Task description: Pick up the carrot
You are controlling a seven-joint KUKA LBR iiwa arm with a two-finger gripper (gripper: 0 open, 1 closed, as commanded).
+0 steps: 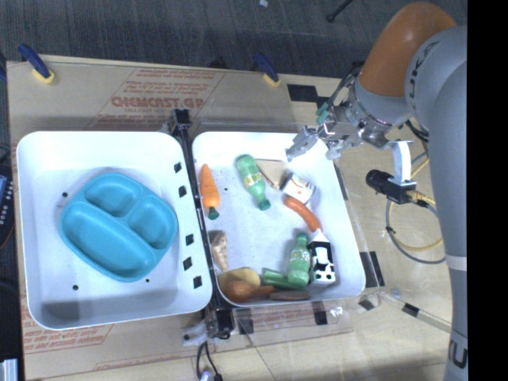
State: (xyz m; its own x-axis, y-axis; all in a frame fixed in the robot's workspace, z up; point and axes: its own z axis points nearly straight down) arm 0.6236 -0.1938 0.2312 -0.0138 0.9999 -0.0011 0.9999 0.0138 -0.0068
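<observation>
overhead, gripper (304,144) hangs at right bin's (238,236) upper right rim, finger state cannot tell. carrot (209,190) lies well apart, along bin's left wall, beside green bottle (252,181). red "chemcast gp" print on cardboard (159,100) above blue tray (119,224).

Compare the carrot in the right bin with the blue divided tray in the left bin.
The carrot is orange with a green end; the blue divided tray is one solid blue. The carrot is slim and small, the tray broad, with three compartments. The carrot lies beside the right bin's left wall; the tray sits mid-bin. Both rest untouched.
</observation>
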